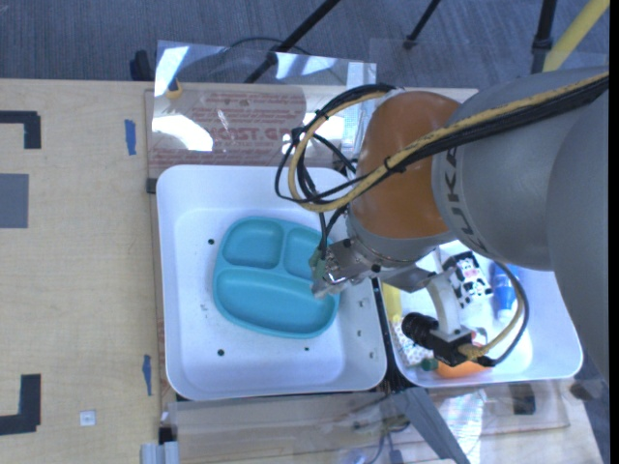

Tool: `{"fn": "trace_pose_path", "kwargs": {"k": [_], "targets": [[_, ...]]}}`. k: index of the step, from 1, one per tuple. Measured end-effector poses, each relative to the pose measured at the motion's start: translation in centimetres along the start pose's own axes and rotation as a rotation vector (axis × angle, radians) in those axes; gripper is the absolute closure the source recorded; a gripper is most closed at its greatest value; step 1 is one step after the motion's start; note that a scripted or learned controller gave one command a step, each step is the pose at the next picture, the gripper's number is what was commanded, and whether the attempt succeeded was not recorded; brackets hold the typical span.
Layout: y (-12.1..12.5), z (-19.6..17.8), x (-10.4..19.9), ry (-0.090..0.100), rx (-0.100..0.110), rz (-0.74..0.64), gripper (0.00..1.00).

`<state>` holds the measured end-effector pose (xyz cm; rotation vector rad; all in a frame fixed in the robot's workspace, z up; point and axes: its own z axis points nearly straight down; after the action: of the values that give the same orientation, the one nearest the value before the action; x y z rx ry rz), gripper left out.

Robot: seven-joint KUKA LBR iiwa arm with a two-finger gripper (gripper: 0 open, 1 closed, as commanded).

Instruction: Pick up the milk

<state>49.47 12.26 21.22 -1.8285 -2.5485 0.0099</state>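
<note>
Your gripper (327, 274) hangs over the blue tray (266, 278) at frame centre, grip state hidden, while the milk (468, 280) lies right, upright-ish.

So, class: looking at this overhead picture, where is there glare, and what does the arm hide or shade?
Camera view: strong glare on the clear plastic sheet behind the left bin; even, soft light elsewhere. The arm looms large, slightly soft, covering much of the right bin and its items. The blue divided tray is sharp.
</note>
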Motion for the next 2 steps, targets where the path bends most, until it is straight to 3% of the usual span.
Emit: {"fn": "trace_pose_path", "kwargs": {"k": [1, 2], "targets": [[-2.9, -8.0, -9.8, -0.001, -0.004, 0.193, 1.00], [0.3, -7.5, -6.6, -0.002, -0.005, 0.245, 1.00]]}}
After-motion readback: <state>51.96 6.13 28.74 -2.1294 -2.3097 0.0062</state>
